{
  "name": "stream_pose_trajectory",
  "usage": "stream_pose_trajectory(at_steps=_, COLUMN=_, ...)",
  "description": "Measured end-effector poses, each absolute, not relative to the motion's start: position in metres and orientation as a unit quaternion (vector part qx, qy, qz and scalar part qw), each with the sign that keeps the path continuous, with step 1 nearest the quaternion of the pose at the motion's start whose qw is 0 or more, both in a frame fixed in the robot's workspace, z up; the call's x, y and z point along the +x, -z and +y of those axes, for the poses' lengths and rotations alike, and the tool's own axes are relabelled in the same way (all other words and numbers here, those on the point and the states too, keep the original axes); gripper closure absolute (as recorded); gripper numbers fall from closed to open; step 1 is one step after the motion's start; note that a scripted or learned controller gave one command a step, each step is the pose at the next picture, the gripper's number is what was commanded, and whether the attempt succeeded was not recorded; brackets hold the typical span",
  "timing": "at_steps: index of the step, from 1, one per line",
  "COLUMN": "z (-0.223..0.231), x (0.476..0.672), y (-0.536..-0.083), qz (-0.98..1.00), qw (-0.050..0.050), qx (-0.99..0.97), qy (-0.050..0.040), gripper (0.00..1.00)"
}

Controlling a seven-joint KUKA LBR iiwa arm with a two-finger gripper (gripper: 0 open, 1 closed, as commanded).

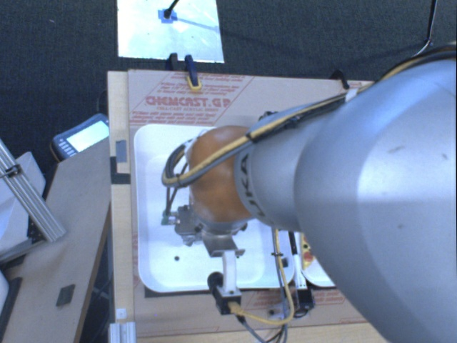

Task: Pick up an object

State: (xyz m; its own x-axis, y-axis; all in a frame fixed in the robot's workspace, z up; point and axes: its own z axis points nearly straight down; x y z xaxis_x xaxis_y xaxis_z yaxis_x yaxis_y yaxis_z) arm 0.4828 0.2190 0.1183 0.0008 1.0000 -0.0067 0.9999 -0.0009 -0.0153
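Yellow-and-red object (308,254): a small item, mostly hidden behind the arm, with only a narrow strip of bright colour showing. It lies against the left edge of the shallow white right-hand bin (325,279), near that bin's front corner.
- Handling (judged): probably light, as it is small. The glossy colour suggests plastic or printed packaging, so it could be slippery. Whether it is stiff or fragile cannot be read.
- Hold (judged): across its narrow width, away from the bin wall. The wall crowds one side, so a grasp from above may knock against the rim.

Shallow white left-hand bin (151,191): smooth moulded plastic with rounded corners and a matt floor. A tiny dark speck (176,257) sits near its front edge, too small to identify.

Two-finger gripper (200,233): a metal body below the wrist, over the middle of the left-hand bin. Its working end is hidden, so whether it is apart or together cannot be told. Nothing is seen held.

Grey arm with orange band (214,177): smooth painted casing, with yellow cable running along it.

Brown cardboard sheet with red print (214,95): flat and stiff, lying under both bins. A yellow clamp (193,84) grips its back edge.
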Motion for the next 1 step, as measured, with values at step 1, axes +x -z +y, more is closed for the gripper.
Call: stream_pose_trajectory(at_steps=1, z=0.2345, x=0.4866, y=-0.0833, qz=-0.707, qw=0.0, qx=-0.707, qy=0.0, gripper=1.0)
